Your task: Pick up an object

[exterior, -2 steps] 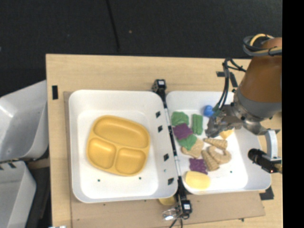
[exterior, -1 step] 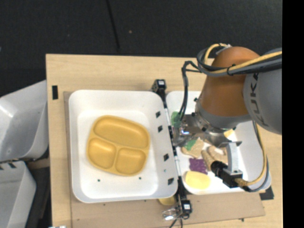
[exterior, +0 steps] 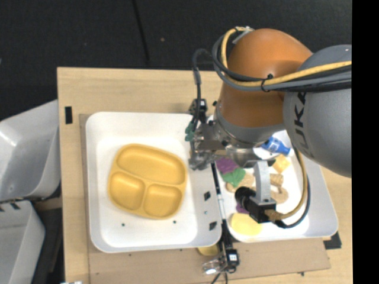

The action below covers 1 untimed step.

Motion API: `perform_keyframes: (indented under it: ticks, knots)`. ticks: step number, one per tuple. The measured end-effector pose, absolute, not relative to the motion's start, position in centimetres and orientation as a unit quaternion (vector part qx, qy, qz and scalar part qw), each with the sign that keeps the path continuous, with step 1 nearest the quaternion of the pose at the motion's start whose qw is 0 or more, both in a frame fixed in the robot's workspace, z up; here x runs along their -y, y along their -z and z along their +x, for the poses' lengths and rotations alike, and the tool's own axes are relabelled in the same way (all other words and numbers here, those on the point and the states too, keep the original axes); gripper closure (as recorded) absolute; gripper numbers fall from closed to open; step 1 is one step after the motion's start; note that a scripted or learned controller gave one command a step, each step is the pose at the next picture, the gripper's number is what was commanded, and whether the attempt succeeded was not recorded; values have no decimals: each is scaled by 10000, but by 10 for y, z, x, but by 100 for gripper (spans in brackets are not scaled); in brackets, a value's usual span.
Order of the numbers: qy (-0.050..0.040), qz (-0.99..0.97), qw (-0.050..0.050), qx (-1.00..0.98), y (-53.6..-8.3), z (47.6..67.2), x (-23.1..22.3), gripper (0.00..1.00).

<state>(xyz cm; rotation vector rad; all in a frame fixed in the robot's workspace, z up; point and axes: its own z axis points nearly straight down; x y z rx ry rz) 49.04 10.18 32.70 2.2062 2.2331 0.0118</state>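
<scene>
I read the scene from the overhead camera. The bench (exterior: 71,87) carries two white bins side by side. The left bin (exterior: 98,223) holds one item, a yellow tray (exterior: 147,180) with three compartments, lying flat near the middle of the bin floor and slightly skewed to the bin walls. The arm (exterior: 260,87) enters from the right of the view, and its orange band and grey body cover most of the right bin (exterior: 323,212). The gripper (exterior: 203,148) sits below the wrist, over the strip where the two bins meet, near the upper right corner of the tray but apart from it. I cannot tell whether it is spread or closed, because the wrist hides its tip, and I see nothing held in it. The loose objects available for picking lie in the right bin, clustered just beside the gripper on its right. A purple piece (exterior: 225,165) lies closest, touching a green piece (exterior: 235,176) below it. A blue-and-white item (exterior: 276,145) shows at the edge of the arm body, with a pale yellow piece (exterior: 280,164) just below it. A tan ring (exterior: 283,192) lies further down, partly covered. A yellow disc (exterior: 244,225) lies flat near the bin's front left corner.
</scene>
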Motion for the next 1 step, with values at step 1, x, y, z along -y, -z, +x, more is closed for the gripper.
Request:
perform_keyframes:
  ticks: [1]
  knots:
    - [-48,7079,43,-7062,-422,491,-53,100]
